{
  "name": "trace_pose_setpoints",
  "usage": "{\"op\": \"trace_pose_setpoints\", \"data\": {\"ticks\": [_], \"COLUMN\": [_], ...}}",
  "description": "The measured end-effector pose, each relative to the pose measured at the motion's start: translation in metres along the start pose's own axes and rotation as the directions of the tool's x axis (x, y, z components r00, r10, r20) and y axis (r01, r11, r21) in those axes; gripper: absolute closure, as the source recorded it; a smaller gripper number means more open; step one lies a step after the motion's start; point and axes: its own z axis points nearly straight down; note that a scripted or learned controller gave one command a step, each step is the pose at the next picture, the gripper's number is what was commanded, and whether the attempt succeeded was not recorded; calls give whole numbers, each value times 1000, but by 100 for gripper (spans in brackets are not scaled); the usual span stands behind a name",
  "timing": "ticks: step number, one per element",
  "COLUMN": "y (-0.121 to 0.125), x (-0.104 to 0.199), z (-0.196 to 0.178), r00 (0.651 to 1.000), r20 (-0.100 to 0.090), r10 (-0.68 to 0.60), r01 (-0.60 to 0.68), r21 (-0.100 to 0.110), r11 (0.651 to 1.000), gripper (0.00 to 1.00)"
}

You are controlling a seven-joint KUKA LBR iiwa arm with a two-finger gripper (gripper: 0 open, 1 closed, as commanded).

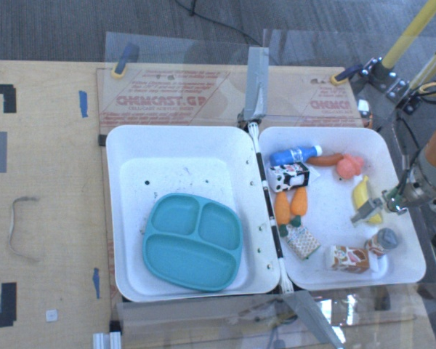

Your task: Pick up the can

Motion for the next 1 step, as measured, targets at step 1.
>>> {"op": "trace_pose_setpoints", "data": {"ticks": [1], "y": [-32], "x": [-17], "z": [70], "r00": [994], "r20": [2], "r10": [-105], "r01": [105], "r21": [-2], "r11": [994], "gripper": [0]}}
